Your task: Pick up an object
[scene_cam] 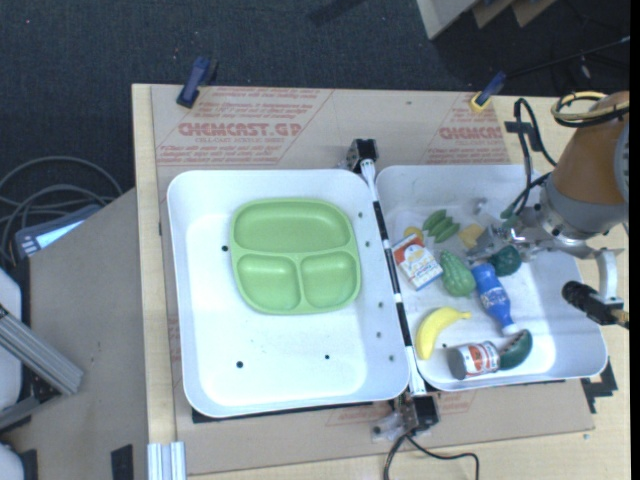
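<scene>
Camera view: bench (300,118) carries two white bins side by side, w/ printed cardboard sheet under them. Left bin (200,268) holds a green divided plate (296,254), three compartments, lying flat toward the bin's back half, nothing on it. Right bin (575,338) holds the loose items. Small carton (417,262), white w/ red print, lies near the bin's left wall, approx. mid-length. Green pod-shaped pieces (439,225) sit behind the carton, toward the back wall. Small yellow item (471,235) just beside them; too small to identify. Dark green lumpy vegetable (458,275) lies just right of the carton, touching or nearly touching a blue bottle (493,294), which lies on its side w/ white cap pointing toward the front edge. Banana (438,327) lies near the front-left corner. Can (476,359) w/ red-and-white label lies on its side by the front wall, right of the banana; a dark green curved piece (516,350) rests against its right end. Arm enters over the right bin's right edge, orange band uppermost. Gripper (505,246) is low over the bin's centre-back area, just above a dark green round item (507,261) next to the bottle's base. Finger state: cannot tell, wrist and clutter obscure the tips. No object seen lifted.
</scene>
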